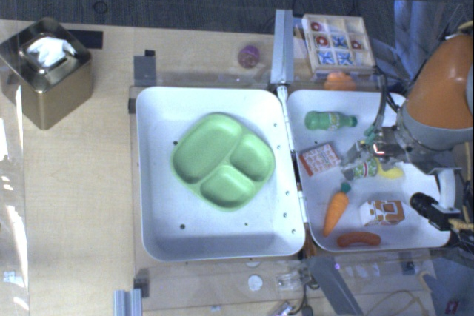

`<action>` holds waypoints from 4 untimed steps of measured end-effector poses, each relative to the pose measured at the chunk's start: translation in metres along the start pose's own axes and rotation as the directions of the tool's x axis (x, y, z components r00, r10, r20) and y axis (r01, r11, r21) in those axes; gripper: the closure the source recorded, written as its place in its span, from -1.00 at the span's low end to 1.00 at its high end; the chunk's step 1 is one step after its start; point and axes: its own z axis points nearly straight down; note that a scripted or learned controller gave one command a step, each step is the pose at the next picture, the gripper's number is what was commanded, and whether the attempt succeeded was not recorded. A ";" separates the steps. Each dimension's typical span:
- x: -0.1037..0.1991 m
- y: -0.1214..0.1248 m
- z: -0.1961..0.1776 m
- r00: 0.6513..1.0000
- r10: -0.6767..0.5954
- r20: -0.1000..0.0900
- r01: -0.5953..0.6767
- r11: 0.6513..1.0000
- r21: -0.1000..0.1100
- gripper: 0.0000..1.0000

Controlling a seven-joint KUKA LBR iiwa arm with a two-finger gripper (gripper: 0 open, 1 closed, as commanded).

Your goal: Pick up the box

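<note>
Nearest the camera in my right bin [320, 237], a red sausage [358, 239] lies along the front wall. Just behind it are an orange carrot [335, 209], tilted with its green top up, and to its right a small white and brown carton [383, 212] printed like a little house.

Farther back, near the bin's left wall, lies the box [320, 158]: a small flat red and white packet, lying tilted and touching nothing else. That is my target, and I judge it is not yet grasped.

My end effector [370, 150] hangs just right of the box, low over a yellow and green item [376, 170] I cannot identify. Whether it is apart or together I cannot tell, the metal parts blur into one another. So I read this as the approach step, with me off target to the right.

The next move calls for a shift left until I am centred over the box, a turn to match its tilt, then a straight descent.

Behind lies a green bottle [330, 120] on its side. The left bin [159, 233] holds a green divided plate [223, 160]. On the worktop [74, 196] beyond stands a tic-tac-toe board [337, 44].
</note>
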 end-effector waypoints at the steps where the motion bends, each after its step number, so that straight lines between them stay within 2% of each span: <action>1: 0.013 0.052 0.088 0.999 0.039 0.002 -0.039 0.999 -0.022 -1.00; 2: -0.086 0.037 0.063 0.998 -0.065 0.003 0.065 0.998 -0.005 -1.00; 3: -0.021 0.071 0.084 0.993 -0.113 0.023 0.113 0.992 -0.047 -1.00; 4: 0.016 0.027 0.094 0.990 -0.139 0.011 0.139 0.990 -0.033 -1.00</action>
